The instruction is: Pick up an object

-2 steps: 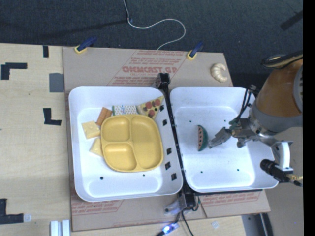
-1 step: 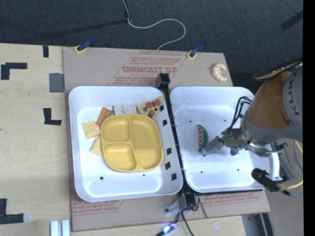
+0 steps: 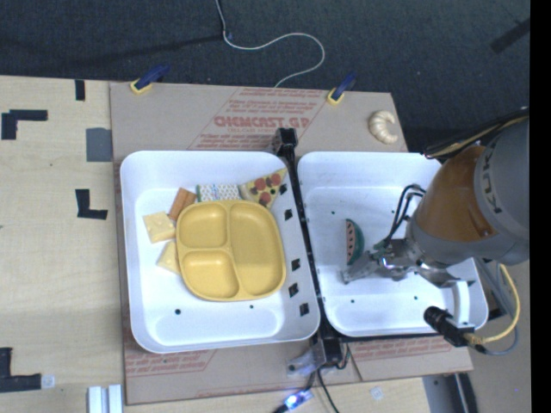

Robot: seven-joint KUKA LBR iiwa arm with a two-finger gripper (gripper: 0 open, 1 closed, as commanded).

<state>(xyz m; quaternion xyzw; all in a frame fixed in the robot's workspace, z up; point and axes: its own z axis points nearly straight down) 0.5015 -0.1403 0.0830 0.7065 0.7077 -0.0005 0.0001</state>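
**Desk:** What are you looking at in the right bin (image 3: 379, 321)?

**Caption:** You have the grey arm (image 3: 469, 209) reaching in from the right, its gripper (image 3: 357, 272) low over the bin floor near the middle. Whether the fingers are spread or closed is not something you can tell from this angle; nothing is visibly between them. The watermelon slice (image 3: 351, 241), a toy with a green rind, lies just beside the tool on its far side, close to the divider.

**Desk:** And the left bin (image 3: 207, 334)?

**Caption:** You see a yellow divided plate (image 3: 231, 249) at its centre. Tucked along its far and left edges are small toy foods: what looks like a pizza slice (image 3: 265, 186), a brown piece (image 3: 181, 202) and pale crackers (image 3: 158, 227). A seashell-like object (image 3: 385, 126) rests on the cardboard (image 3: 258, 119) beyond the bins.
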